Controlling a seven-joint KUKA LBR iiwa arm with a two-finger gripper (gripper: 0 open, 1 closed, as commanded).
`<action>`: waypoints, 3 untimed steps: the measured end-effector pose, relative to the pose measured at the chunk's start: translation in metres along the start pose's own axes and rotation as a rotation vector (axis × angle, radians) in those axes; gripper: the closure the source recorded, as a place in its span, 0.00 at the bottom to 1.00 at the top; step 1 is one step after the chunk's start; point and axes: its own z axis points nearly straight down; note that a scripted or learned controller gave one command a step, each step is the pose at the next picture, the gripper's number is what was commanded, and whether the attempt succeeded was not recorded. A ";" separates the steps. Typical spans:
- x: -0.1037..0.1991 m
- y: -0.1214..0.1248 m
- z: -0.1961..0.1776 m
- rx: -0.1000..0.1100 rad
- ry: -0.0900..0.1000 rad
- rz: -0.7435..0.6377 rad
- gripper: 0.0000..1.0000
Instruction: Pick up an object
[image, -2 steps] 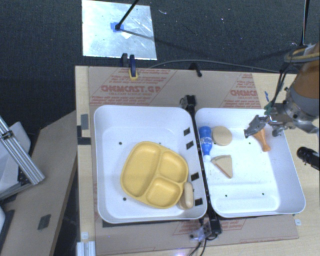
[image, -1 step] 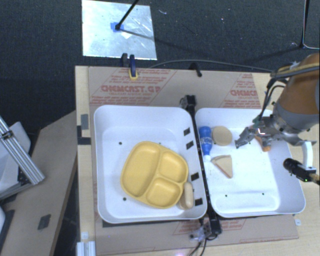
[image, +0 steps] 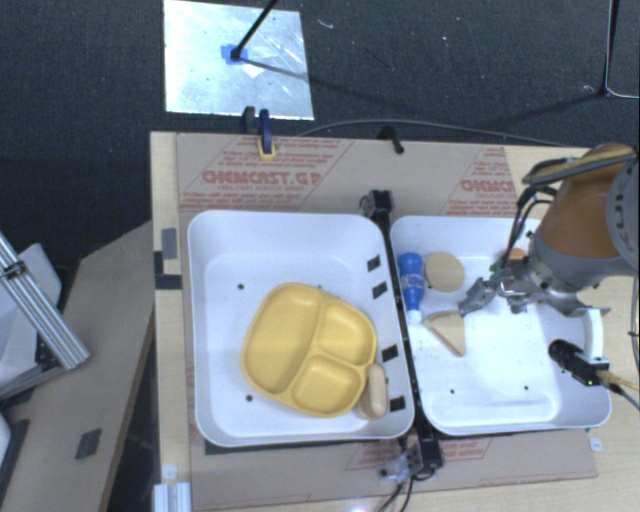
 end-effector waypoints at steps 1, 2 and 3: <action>0.001 0.004 0.039 -0.011 0.002 0.000 0.00; 0.000 0.006 0.025 -0.021 -0.002 -0.001 1.00; 0.001 0.012 -0.019 -0.010 -0.002 -0.003 1.00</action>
